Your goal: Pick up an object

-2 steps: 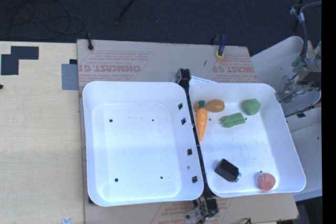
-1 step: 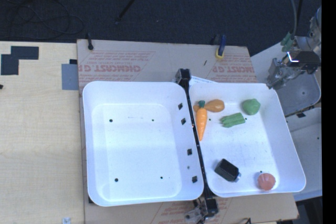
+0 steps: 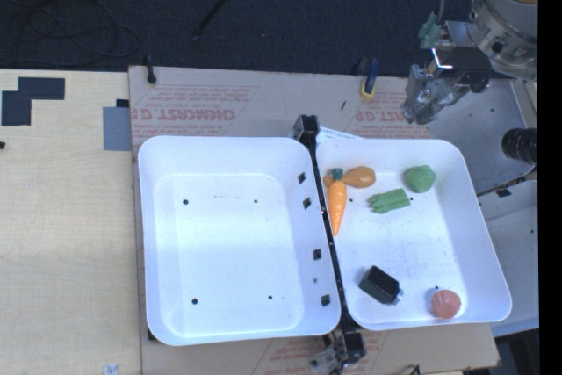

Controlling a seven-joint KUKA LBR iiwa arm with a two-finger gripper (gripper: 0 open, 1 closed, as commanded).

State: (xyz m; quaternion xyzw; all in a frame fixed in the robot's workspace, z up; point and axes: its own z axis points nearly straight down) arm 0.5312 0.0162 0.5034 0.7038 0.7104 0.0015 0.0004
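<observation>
We are watching the gripper [image 3: 425, 105] hanging above the bench behind the right bin [image 3: 479, 215] — we cannot tell its state — while the carrot [image 3: 336, 205], green piece [image 3: 389, 202] and black block [image 3: 380, 284] are lying inside, unpicked, awaiting its descent.

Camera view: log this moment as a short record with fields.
gripper: above the bench, beyond the right bin's far rim, holding nothing visible
right bin: carrot, orange piece, green ball, green pod, black block, pink ball
left bin: white, beside the right bin
task state: nothing picked yet
</observation>
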